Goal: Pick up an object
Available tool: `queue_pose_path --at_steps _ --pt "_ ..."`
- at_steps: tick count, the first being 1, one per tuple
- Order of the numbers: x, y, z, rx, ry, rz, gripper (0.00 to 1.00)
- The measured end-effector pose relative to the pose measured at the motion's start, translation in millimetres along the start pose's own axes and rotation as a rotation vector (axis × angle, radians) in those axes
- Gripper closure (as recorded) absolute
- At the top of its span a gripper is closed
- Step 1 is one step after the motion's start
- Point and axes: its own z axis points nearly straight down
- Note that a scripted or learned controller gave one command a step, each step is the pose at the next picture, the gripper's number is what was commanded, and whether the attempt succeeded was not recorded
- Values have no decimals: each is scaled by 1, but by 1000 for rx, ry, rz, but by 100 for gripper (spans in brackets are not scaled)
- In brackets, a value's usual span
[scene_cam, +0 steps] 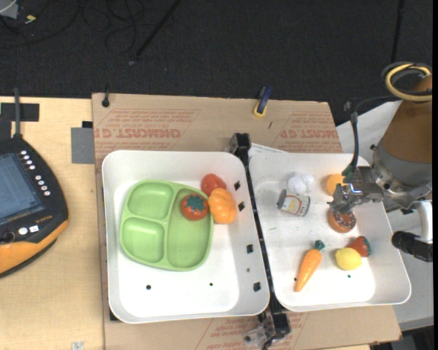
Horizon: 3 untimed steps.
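My gripper [342, 204] hangs low in the right bin [394, 286], near its right side. It sits directly over a small brown-orange round object [342, 223] and hides that object's top. An orange fruit [333, 184] lies just behind the gripper. To its left lie a small labelled jar [295, 203] on its side and a white round item [301, 183]. Nearer the front are a carrot [309, 265], a lemon [347, 258] and a red strawberry-like piece [361, 246].
The left bin [131, 297] holds a green divided plate [164, 228], with a tomato [193, 207], an orange pepper [223, 205] and a red piece [212, 184] at its right rim. A black divider [252, 224] separates the bins. A teach pendant [14, 203] lies far left.
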Motion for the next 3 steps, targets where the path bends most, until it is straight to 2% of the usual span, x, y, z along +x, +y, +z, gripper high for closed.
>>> queue_pose_path --at_steps 1,3 --pt "-2 1 -16 3 1 1 100" --pt "84 58 -3 4 2 -4 100"
